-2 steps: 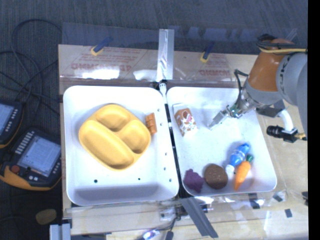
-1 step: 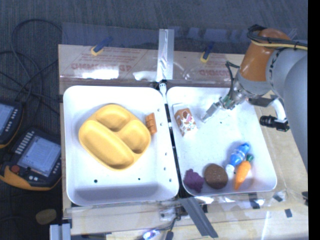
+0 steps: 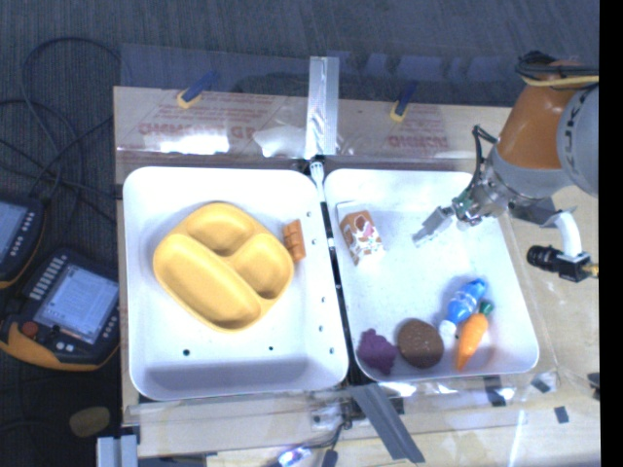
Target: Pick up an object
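Note:
In the right bin (image 3: 506, 261), a small white carton with a red and brown picture (image 3: 360, 235) lies near the top left. A blue toy bottle (image 3: 465, 302), an orange carrot (image 3: 471, 340), a brown round lump (image 3: 420, 343) and a purple grape bunch (image 3: 378, 350) sit along the front edge. My gripper (image 3: 427, 230) hangs over the upper middle of this bin, pointing left and down. It is right of the carton and apart from it, with nothing seen in its grasp.
The left bin (image 3: 146, 348) holds a large yellow lumpy object (image 3: 224, 263) and a small orange piece (image 3: 294, 240) by the dividing wall. A black handheld pendant (image 3: 68, 305) and cables lie left of the bench. A black fitting (image 3: 557, 258) sticks out by the arm.

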You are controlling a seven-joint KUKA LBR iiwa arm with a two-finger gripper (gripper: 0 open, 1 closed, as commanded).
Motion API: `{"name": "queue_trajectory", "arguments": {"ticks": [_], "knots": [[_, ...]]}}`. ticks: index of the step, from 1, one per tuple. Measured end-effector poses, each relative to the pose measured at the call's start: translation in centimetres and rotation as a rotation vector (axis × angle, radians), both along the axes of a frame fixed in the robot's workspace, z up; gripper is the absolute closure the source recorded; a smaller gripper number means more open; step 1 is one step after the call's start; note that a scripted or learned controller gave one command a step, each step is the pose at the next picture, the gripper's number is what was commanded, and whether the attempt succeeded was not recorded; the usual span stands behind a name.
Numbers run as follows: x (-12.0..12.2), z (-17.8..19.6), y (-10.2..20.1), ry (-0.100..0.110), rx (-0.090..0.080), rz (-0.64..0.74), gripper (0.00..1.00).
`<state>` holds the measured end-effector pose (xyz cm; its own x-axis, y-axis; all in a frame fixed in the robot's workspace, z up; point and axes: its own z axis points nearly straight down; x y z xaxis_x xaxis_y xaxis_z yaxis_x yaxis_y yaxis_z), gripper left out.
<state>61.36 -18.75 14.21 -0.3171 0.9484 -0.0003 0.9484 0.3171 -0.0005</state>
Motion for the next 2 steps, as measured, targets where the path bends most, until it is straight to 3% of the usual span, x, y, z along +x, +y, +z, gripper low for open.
{"name": "queue_trajectory", "arguments": {"ticks": [1,2], "knots": [[0.1,8.5,1.8,-0.001,-0.002,-0.111,0.00],[-0.3,17.7,3.5,-0.002,-0.001,-0.048,0.00]]}}
